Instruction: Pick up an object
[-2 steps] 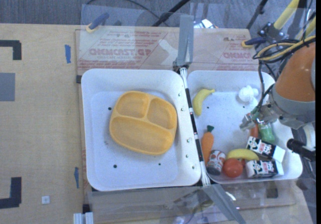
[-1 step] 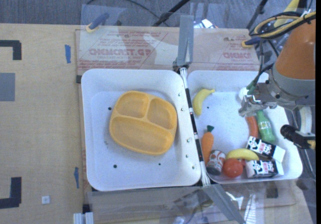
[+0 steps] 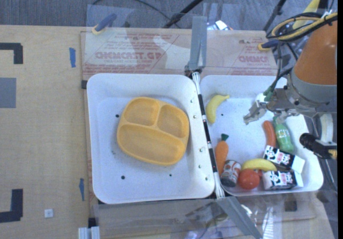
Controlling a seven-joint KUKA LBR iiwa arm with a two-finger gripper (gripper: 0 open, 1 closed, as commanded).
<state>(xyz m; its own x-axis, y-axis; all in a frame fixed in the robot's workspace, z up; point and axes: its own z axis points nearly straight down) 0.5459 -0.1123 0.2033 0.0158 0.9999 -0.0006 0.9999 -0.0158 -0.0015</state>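
My gripper (image 3: 259, 107) hangs over the upper middle of the right bin (image 3: 241, 83), its fingers apart with nothing between them. To its left lies a small yellow banana (image 3: 214, 106). Just below and right of it lie an orange-red sausage-like piece (image 3: 269, 133) and a green bottle (image 3: 283, 136). Along the bin's front sit a carrot (image 3: 222, 152), a small can (image 3: 231, 172), a red tomato (image 3: 248, 179), a second banana (image 3: 259, 164) and two black-and-white cartons (image 3: 283, 158) (image 3: 278, 179).
The left bin (image 3: 102, 141) holds a yellow divided plate (image 3: 154, 130). A ridge (image 3: 203, 125) separates the two bins. The arm's grey body and orange band (image 3: 320, 55) with cables overhang the right bin's right side.
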